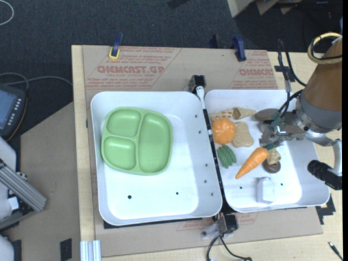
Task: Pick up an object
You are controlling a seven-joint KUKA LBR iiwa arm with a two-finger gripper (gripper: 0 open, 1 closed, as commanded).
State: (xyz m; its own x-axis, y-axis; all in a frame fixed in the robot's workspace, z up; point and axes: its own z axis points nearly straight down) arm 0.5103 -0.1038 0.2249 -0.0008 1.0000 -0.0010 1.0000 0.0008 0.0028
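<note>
A bench topped with brown cardboard printed in red lettering stands on a dark carpeted floor. Blue and yellow clamps grip its far edge. Cables trail across the floor at the left, near a dark device with a screen.

Two shallow white bins sit side by side on the bench. The left bin holds a pale green divided plate, lying flat toward its far left.

The right bin holds a cluster of toy foods. An orange ball-shaped fruit sits close to the wall between the bins, with a tan biscuit-like piece touching its right side. A green ridged piece lies just in front of the fruit. A carrot lies at a slant, its tip pointing to the near left. A small white block rests near the front of the bin, apart from the rest. A dark brown round piece lies beside the carrot's thick end.

The grey arm, with its orange band, reaches in from the right. Its gripper hangs low over the right bin, just above the carrot's thick end and right of the biscuit. Whether it is wide, narrow or holding anything, I cannot tell; the carrot looks to lie on the bin floor.
</note>
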